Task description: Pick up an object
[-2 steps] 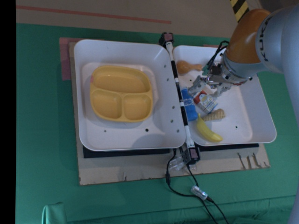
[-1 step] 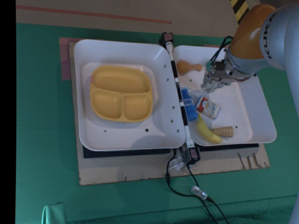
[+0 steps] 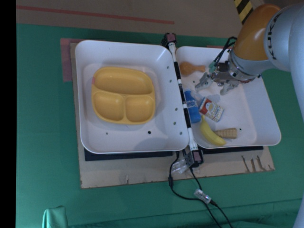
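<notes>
While my arm [image 3: 280, 32] reaches in from the right, my tool [image 3: 214, 82] hangs over the right bin [image 3: 259, 113], fingers spread, released, gripping nothing. Chicken drumstick [image 3: 191, 68] lies just left of it near the bin's far wall. Blue bottle [image 3: 191, 106], small carton [image 3: 211, 109], banana [image 3: 210, 133] and ice-cream cone [image 3: 227, 133] sit nearer the front. Left bin [image 3: 95, 51] holds a yellow divided tray [image 3: 123, 95]. Cable [image 3: 199, 194] trails across the green tabletop [image 3: 42, 127].
</notes>
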### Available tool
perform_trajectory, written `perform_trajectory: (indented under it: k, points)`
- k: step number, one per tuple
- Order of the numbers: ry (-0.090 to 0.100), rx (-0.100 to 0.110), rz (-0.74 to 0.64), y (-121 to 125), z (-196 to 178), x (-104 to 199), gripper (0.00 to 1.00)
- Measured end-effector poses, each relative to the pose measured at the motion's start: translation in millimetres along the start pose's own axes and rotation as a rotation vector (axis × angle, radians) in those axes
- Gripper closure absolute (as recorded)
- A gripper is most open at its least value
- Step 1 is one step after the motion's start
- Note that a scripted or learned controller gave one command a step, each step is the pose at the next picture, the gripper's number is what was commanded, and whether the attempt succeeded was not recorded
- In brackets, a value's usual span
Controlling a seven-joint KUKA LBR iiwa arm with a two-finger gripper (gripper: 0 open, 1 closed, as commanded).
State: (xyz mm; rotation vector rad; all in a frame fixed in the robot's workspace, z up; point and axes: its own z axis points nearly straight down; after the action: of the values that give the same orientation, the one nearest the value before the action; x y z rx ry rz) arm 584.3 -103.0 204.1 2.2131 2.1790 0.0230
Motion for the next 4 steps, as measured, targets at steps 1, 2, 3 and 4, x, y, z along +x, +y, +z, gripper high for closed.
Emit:
perform_trajectory:
  k: [1,2,3,4]
  points:
    - [0.01,0.023,-0.011,73.2,19.7,7.2,0.0]
    - [0.015,0.123,-0.03,103.7,22.5,4.3,0.0]
    - [0.007,0.022,-0.008,48.9,18.5,3.9,0.0]
    - [0.007,0.022,-0.008,48.9,18.5,3.9,0.0]
